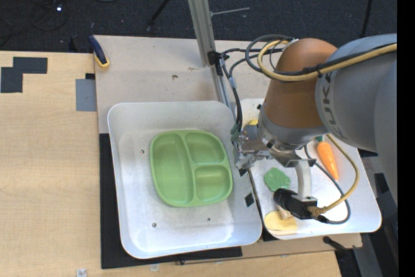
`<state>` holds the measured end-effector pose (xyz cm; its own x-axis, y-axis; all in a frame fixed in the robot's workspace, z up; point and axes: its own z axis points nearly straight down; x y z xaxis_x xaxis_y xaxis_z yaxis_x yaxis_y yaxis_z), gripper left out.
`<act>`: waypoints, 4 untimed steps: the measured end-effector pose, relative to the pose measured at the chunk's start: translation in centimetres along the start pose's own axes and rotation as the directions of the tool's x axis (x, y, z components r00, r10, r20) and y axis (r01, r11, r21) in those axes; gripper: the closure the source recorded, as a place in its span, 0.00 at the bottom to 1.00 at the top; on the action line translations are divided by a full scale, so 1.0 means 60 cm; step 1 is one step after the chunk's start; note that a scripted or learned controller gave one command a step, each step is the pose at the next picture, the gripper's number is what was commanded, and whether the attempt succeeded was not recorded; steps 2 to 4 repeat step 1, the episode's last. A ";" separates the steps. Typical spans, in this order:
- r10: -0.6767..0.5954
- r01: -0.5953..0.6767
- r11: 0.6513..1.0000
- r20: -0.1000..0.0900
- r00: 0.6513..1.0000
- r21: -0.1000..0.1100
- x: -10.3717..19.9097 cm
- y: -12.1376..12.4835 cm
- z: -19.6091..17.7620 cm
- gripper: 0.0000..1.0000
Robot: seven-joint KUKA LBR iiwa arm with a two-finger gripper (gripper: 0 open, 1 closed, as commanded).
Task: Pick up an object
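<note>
Presently, whether the jaws are apart cannot be told; the carrot lies just beside the wrist, view's right, lengthwise near-to-far.

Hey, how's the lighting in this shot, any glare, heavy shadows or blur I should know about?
Camera view: soft, even light and fairly sharp focus; the left bin has a bright white floor that is not blown out; the green plate has only a faint sheen; the arm shades part of the right bin, yet the carrot is readable; the floor beyond the bench is dark.
</note>
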<state>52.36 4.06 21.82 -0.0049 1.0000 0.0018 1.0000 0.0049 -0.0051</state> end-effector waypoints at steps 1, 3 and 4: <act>0.001 -0.001 1.000 0.002 1.000 -0.002 0.091 -0.008 -0.016 1.00; 0.001 -0.001 1.000 0.002 1.000 -0.002 0.091 -0.008 -0.016 1.00; 0.001 -0.001 1.000 0.002 1.000 -0.002 0.091 -0.008 -0.016 1.00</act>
